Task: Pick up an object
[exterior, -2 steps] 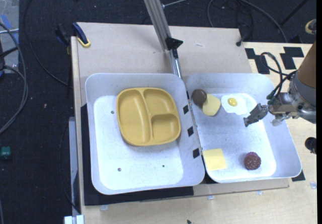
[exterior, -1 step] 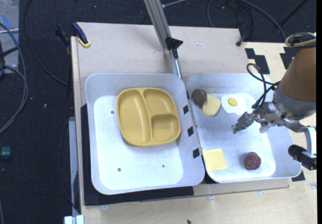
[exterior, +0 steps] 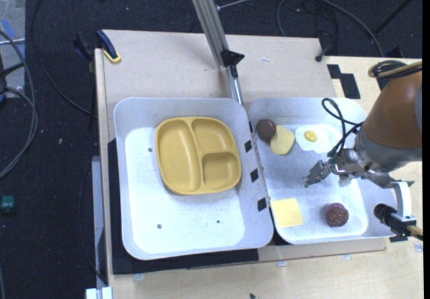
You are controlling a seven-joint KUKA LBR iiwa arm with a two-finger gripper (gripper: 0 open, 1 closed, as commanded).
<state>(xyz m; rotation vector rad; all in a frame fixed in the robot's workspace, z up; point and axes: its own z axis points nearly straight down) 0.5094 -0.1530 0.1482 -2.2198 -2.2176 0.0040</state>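
We see the grey two-finger gripper (exterior: 316, 175) low over the right shallow white bin (exterior: 285, 111), its fingers (exterior: 311, 179) spread apart with nothing between them — they point toward the bin's bare middle floor. Beyond the fingertips, toward the bin's far wall, lie a pale yellow rounded piece (exterior: 283, 141), a dark brown round piece (exterior: 266, 130) touching it, and a white fried egg with a yellow yolk (exterior: 314, 137) just beside. On the near side of the fingers sit a flat yellow square slice (exterior: 287, 211) and a dark red knobbly ball (exterior: 336, 214), well apart from each other. Farther off past the fingertips, in the left shallow white bin (exterior: 134, 177), rests a yellow three-compartment plastic tray (exterior: 198, 155).
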